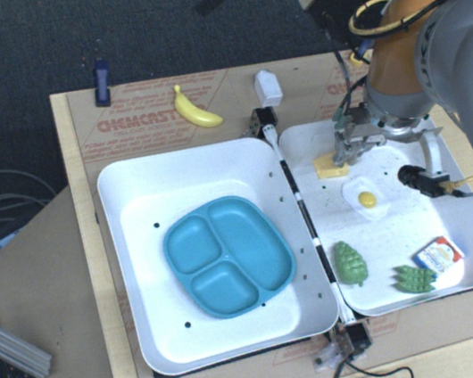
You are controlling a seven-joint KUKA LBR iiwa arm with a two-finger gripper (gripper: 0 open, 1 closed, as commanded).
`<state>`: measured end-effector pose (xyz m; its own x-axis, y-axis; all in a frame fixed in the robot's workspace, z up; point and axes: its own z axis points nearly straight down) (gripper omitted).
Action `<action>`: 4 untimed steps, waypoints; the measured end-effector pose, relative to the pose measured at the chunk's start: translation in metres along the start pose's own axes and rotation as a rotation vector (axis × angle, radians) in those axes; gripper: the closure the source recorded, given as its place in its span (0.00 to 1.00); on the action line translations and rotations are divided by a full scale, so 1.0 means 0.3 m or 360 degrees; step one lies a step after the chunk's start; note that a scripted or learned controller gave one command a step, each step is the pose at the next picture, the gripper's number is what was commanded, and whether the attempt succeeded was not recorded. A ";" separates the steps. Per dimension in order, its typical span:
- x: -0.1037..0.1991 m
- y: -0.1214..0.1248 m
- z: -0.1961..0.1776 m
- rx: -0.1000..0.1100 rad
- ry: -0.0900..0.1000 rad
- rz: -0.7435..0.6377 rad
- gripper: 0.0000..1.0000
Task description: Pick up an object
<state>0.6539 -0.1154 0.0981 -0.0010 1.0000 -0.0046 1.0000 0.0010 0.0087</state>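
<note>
My gripper (350, 146) hangs low at the back of the right bin (468, 215), right beside a pale yellow wedge (332, 168) that lies at its tip. A toy fried egg (366, 200) lies just in front of the gripper. Toward the front of the same bin lie a green leafy piece (351, 262), a second green piece (413, 278) and a small white packet with red and blue print (437, 255). The view does not show whether anything is between the gripper's tips.
The left bin (130, 202) holds a blue divided plate (227, 256). Outside the bins, on the bench behind them, lie a yellow banana (195, 109), a small blue object (101, 82) and a white block (268, 87). The grey arm (454, 36) comes in over the right bin's back right corner.
</note>
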 end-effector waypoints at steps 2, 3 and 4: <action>-0.036 0.043 0.043 0.0010 0.0006 0.0000 0.00; 0.032 -0.153 0.043 0.0016 0.0008 0.0002 0.00; 0.071 0.043 0.043 0.0012 0.0008 0.0001 0.00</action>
<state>0.6669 -0.0941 0.0851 -0.0006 1.0000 0.0001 1.0000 0.0006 0.0013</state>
